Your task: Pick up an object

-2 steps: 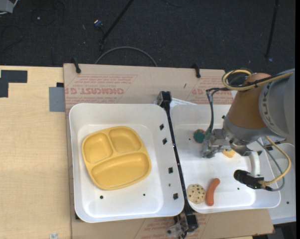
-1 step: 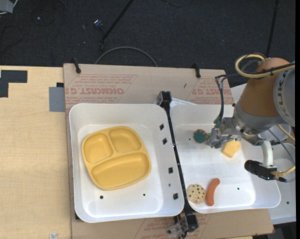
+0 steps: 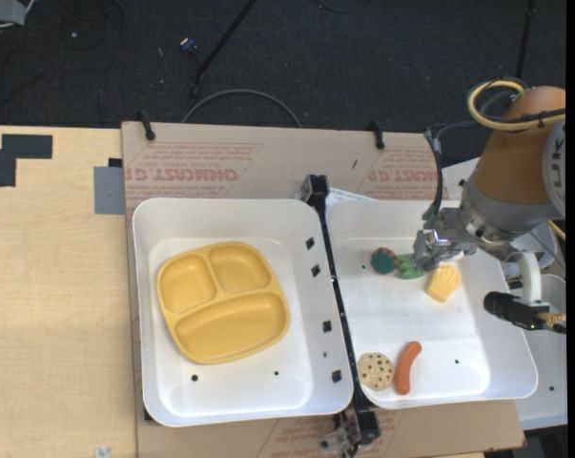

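Hovering low in the right bin (image 3: pixel 516 370), the gripper (image 3: pixel 428 248) sits just above a green toy (image 3: pixel 394 262); whether it is apart or clamped cannot be told. A yellow corn piece (image 3: pixel 443 282) lies beside it.

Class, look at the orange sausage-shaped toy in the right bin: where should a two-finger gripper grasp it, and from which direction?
Probably across the middle of the orange sausage-shaped toy, coming straight down. It lies flat, long and narrow, so fingers close across its short width; the round speckled cookie lies close on its left.
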You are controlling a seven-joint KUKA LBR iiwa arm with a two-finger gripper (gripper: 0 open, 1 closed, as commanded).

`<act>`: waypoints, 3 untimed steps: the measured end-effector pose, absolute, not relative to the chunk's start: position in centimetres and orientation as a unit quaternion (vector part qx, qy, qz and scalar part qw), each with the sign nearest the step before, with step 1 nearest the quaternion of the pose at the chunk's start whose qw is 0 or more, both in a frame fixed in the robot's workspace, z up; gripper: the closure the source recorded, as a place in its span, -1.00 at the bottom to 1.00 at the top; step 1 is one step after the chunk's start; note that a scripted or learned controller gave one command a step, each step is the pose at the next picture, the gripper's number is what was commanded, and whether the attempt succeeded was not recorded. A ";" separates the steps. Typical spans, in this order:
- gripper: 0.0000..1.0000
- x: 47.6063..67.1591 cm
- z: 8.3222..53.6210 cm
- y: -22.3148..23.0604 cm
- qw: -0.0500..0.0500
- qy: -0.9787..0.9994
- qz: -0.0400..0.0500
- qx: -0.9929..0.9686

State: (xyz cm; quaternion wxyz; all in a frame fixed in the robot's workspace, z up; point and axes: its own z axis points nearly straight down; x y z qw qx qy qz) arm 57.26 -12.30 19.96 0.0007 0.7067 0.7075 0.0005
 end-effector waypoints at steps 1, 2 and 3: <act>1.00 57.3 21.8 -12.4 0.000 0.707 0.000 0.707; 1.00 57.6 22.2 -8.0 -0.001 0.709 0.000 0.706; 1.00 56.5 22.6 -2.8 -0.003 0.709 -0.001 0.705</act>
